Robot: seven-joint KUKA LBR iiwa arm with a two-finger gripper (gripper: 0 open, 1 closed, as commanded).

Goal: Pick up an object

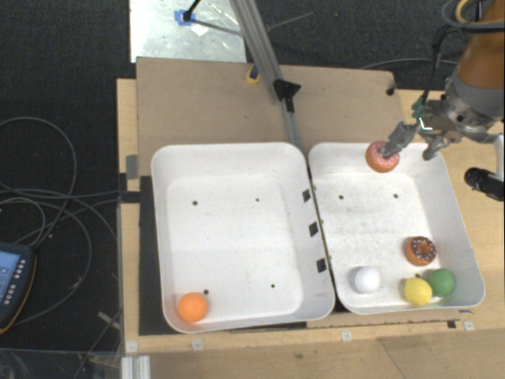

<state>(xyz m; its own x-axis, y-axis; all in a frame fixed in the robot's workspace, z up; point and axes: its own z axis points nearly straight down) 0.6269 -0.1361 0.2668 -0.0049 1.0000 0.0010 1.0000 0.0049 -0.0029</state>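
Observation:
A pink frosted donut [382,157] lies at the far edge of the right bin [371,219]. My gripper [410,151] hovers over that far edge, its two fingers spread apart. The left fingertip [394,144] reaches down to the donut's right side and seems to touch it. The right fingertip [430,152] stands well clear of the donut, which is not between the fingers. A chocolate donut with sprinkles [420,250], a white ball [365,279], a yellow ball [418,290] and a green ball [442,282] sit near the right bin's front right corner.
An orange ball [192,307] rests in the front left corner of the left bin [229,212]. A grey pole [260,42] slants down to the seam between the bins at the back. Cables and a tablet [12,279] lie on the floor at left.

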